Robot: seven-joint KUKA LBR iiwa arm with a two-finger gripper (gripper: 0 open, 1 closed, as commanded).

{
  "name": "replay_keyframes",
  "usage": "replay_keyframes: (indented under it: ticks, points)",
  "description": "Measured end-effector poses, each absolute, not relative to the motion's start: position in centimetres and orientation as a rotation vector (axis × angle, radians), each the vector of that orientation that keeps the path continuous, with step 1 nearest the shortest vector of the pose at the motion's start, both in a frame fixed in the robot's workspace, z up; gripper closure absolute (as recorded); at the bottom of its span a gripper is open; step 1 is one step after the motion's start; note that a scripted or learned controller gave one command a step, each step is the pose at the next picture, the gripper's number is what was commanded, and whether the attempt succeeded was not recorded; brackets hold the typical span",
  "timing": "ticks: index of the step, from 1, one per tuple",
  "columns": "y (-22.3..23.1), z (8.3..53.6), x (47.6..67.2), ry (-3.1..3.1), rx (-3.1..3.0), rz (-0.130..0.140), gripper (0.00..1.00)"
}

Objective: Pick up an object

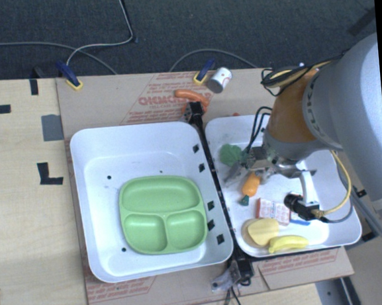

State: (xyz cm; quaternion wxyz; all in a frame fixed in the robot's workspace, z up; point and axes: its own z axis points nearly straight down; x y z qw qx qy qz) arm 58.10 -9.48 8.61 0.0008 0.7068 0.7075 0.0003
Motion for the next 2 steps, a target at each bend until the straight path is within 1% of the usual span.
replay_keyframes:
  ticks: [2]
  points:
    - [-9.51, 8.61, 58.20, 2.223, 2.219, 0.001, 0.00]
